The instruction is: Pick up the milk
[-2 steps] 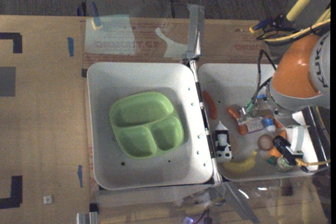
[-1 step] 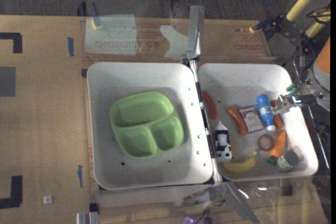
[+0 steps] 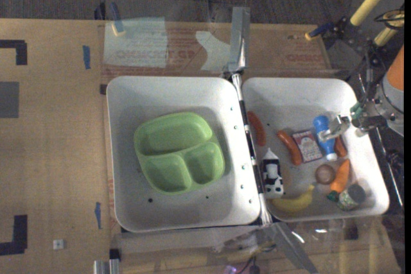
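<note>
Milk is what we are after, and we find the small cow-patterned milk carton [image 3: 272,177] lying in the right bin [image 3: 282,92], against that bin's left wall and toward its near edge. Going by size, we start with the bench [image 3: 51,151], a tan board that carries two shallow white bins side by side, with a clear plastic sheet [image 3: 138,42] taped down behind them. The left bin [image 3: 128,99] holds one thing: a green divided plate [image 3: 180,152] with three compartments, sitting near the middle and turned at a slant. The right bin is crowded. We see a yellow banana [image 3: 294,202] along the near wall, just beside the milk carton's lower end. A blue bottle [image 3: 323,135] lies near the middle right, with a small maroon box [image 3: 307,145] touching its left side. Two red sausages lie in the bin: one sausage [image 3: 257,128] near the left wall above the carton, the other sausage [image 3: 288,146] just left of the box. An orange carrot [image 3: 340,178] stands tilted near the right wall, a brown round item [image 3: 325,172] beside it, and a small can [image 3: 350,196] in the near right corner. The gripper [image 3: 335,131] reaches in from the right and hangs over the blue bottle, well apart from the carton; we cannot tell whether its claw is released or clenched.
</note>
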### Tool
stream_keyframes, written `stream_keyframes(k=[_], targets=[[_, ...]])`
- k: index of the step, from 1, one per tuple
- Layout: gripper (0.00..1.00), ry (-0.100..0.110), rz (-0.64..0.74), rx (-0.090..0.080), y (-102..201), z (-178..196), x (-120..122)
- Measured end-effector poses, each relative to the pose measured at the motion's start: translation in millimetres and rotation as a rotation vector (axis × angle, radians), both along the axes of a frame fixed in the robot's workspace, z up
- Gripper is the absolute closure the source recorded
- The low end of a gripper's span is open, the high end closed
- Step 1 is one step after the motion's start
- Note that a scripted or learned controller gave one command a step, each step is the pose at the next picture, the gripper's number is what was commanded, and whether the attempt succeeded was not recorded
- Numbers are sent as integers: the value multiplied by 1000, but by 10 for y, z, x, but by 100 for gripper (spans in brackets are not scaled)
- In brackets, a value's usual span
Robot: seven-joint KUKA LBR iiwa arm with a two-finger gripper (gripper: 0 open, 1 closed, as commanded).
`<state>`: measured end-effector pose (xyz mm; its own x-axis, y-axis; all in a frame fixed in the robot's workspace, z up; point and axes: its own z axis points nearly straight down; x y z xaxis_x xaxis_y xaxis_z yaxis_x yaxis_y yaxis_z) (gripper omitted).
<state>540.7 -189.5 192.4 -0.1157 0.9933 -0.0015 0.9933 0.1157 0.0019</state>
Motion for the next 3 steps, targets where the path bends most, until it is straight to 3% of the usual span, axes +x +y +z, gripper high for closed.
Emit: stream_keyframes(k=[1, 2, 3], targets=[[0, -5, 254, -2, 416, -1057, -267], [0, -1, 336, -2, -252, -762, -612], [0, 1, 390, -5, 805, -887, -611]])
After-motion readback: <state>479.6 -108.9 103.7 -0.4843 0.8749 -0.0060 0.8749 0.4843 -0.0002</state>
